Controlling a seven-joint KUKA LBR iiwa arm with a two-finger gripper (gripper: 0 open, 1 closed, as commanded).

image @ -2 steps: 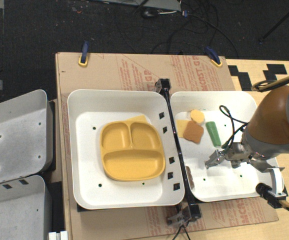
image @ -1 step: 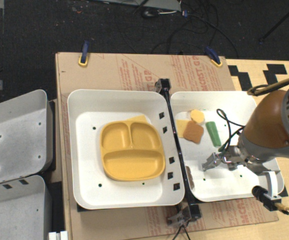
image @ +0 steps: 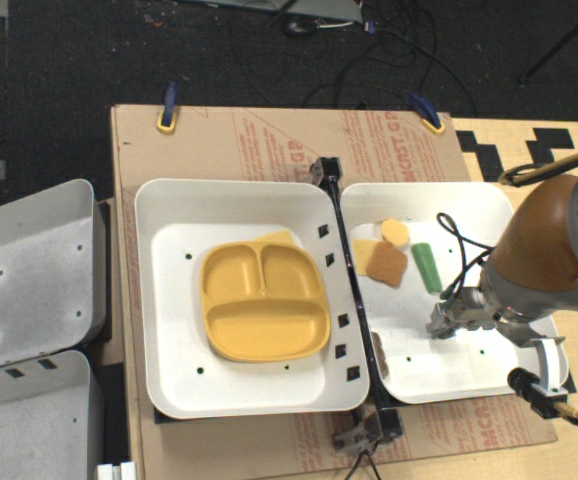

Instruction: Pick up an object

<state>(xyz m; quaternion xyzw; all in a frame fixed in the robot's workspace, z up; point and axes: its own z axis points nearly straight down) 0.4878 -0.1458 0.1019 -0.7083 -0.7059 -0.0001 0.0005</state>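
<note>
The hand [image: 452, 320] hovers low in the right bin [image: 469, 373], its grip impossible to tell, so the reach seems underway; next it must close on the green block [image: 426, 267] just up-left of it.

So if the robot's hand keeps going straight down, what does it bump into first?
Probably the bare white floor of the right bin. The hand points down there, beside the green block, though depth is hard to judge.

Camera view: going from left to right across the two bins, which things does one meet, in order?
Yellow tray in the left bin → brown block → green block → gripper over the right bin. A yellow piece lies above the brown block, so its place is unclear.
</note>
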